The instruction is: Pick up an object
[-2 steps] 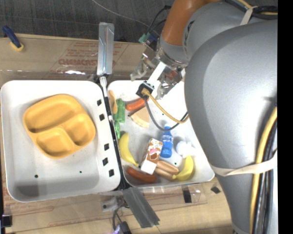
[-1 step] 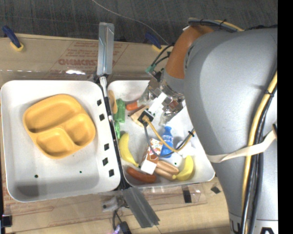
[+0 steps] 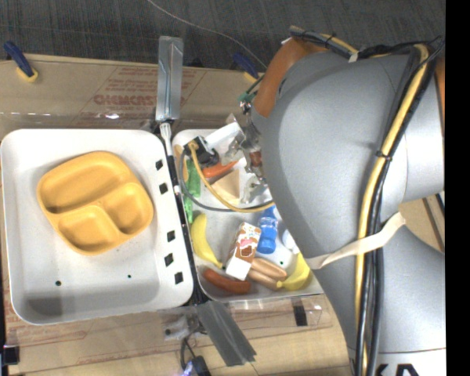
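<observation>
The grey arm with its orange band [image 3: 286, 65] reaches down into the right bin [image 3: 189, 141] and hides most of it. My gripper [image 3: 232, 157] is low over the back of that bin, among cables, close to an orange carrot-like piece [image 3: 217, 170] and a green piece [image 3: 192, 180]. Toward the front of the bin lie a banana [image 3: 201, 243], a small printed carton [image 3: 247, 245], a blue and white bottle [image 3: 267, 236], a brown sausage [image 3: 227, 283], a bread roll [image 3: 267, 271] and a yellow piece [image 3: 299, 276].
The left bin [image 3: 31, 288] holds a yellow divided plate [image 3: 94, 202]. A black-marked divider wall [image 3: 171, 225] separates the two bins. Cardboard [image 3: 78, 84] lies under the bins at the back, with blue clamps [image 3: 19, 59] on it.
</observation>
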Controlling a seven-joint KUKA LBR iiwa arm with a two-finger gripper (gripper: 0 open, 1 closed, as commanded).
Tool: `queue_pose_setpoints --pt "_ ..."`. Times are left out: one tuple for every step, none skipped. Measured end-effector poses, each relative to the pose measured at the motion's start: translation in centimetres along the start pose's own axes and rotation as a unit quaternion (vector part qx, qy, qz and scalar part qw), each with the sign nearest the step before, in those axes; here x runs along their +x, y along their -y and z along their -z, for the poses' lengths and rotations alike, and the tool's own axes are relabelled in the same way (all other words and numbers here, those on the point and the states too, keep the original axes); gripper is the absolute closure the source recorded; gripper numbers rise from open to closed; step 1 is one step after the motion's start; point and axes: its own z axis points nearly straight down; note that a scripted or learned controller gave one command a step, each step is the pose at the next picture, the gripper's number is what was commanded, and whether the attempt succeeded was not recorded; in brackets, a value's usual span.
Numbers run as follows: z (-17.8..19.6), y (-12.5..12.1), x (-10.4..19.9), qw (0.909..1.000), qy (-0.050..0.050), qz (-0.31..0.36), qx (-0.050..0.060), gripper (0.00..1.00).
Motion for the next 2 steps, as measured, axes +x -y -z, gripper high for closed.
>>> queue_pose_setpoints --pt "7.3 5.5 2.3 1.0 -0.006 0.0 -0.001 0.0" --pt "12.6 2.0 1.4 0.999 -0.003 0.045 -0.001 0.0"
